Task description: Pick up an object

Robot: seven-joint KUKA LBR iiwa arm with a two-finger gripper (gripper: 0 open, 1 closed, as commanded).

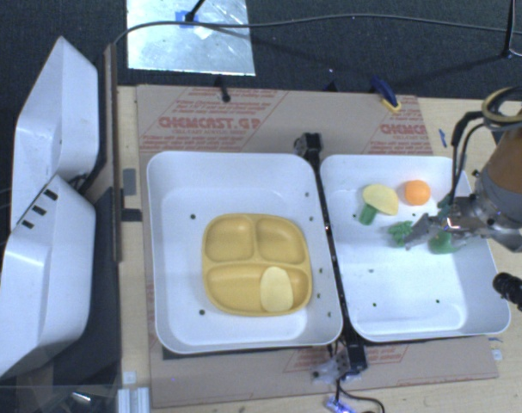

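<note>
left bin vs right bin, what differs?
The left bin holds a yellow divided tray with a pale yellow oval piece in its lower compartment; the right bin holds small loose items, including an orange ball. The hand is over the right bin, not the left bin. Both are shallow and white.

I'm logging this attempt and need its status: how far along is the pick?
Done: the arm has reached into the right bin, with the gripper low among the green pieces. In hand: nothing visibly gripped; I cannot tell whether anything sits between its parts. Left: grasping and lifting. The orange ball, the yellow piece and the yellow tray in the left bin lie untouched.
</note>
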